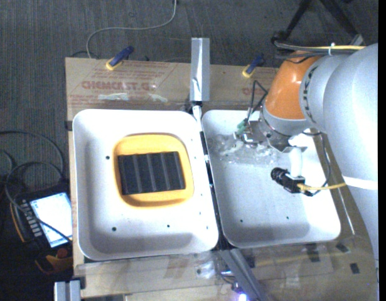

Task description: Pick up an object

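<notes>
A yellow, rounded rectangular object with a black ribbed top [154,170] lies flat in the middle of the left bin [92,224]. A crumpled clear plastic item [238,149] lies at the back left of the right bin [287,227]. My gripper [249,132] is low at the back of the right bin, right at the clear plastic's far edge, with the orange band and grey arm above it. The wrist hides the gripper's tip, and I cannot tell whether it touches the plastic.
A black cylindrical fitting with a yellow cable [285,178] hangs off the arm over the right bin's middle. A metal post [199,68] stands behind the ridge between the bins. Cardboard [130,83] lines the bench's back.
</notes>
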Tool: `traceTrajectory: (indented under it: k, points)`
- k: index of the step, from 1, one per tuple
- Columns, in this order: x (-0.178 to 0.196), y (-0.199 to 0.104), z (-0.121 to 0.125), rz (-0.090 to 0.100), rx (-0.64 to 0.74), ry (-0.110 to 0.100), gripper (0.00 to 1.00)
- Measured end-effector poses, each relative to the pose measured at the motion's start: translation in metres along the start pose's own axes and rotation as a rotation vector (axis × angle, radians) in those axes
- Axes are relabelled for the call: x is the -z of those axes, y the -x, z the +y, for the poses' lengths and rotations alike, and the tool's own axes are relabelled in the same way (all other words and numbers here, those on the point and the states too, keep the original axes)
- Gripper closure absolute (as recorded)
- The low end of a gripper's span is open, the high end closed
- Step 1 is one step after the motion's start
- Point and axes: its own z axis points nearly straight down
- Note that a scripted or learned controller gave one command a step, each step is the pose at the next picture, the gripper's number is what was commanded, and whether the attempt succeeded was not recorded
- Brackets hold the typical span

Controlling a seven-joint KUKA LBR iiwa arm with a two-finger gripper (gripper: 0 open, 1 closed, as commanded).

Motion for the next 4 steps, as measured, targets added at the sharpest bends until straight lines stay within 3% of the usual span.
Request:
traceTrajectory:
  k: [1, 2, 3, 4]
  points:
    - [0.097, 0.048, 0.006, -0.003, -0.268, -0.021, 0.00]
    - [0.142, -0.003, -0.035, -0.001, -0.214, -0.021, 0.00]
    - [0.189, -0.044, -0.043, 0.000, -0.286, -0.020, 0.00]
    - [0.088, -0.032, -0.112, 0.000, -0.345, -0.025, 0.00]
